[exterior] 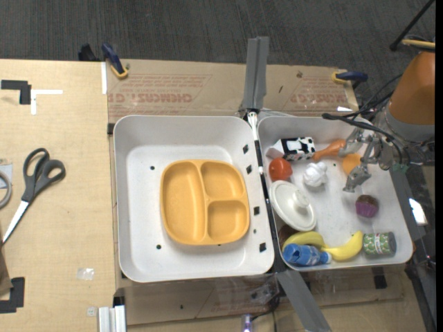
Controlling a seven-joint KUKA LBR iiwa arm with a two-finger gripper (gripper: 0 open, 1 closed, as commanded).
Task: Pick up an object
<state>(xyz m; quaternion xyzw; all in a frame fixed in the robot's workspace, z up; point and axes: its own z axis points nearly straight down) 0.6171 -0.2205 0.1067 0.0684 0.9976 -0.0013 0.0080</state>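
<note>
Nothing has been lifted yet, as far as the view shows, so the whole pick remains to be done. Nearest the camera, along the front of the right bin (405,251), lie a blue bottle (304,256), a yellow banana (339,246) curving beside it, and a small green-labelled can (378,244) in the front right corner. Just behind them a white lid-like dish (293,205) rests near the divider, and a purple ball-like toy (366,205) sits apart toward the right wall. Above that toy hangs the gripper (358,178) — its two fingers appear slightly apart and nothing is seen between them, so it carries no object. Its tips sit low over bare bin floor, between a white crumpled object (315,175) and the purple toy, which I judge the likeliest targets; the toy is closer to the tips. Farther back are a red ball (279,169), an orange piece (350,163) partly hidden by the gripper, an orange carrot-like stick (330,148), and a black-and-white cow-patterned toy (298,146). The left bin (131,206) holds a yellow divided plate (205,201) — untouched. Scissors (33,182) lie on the tabletop (48,254) at far left. What is left: closing on an object, then raising it clear.
</note>
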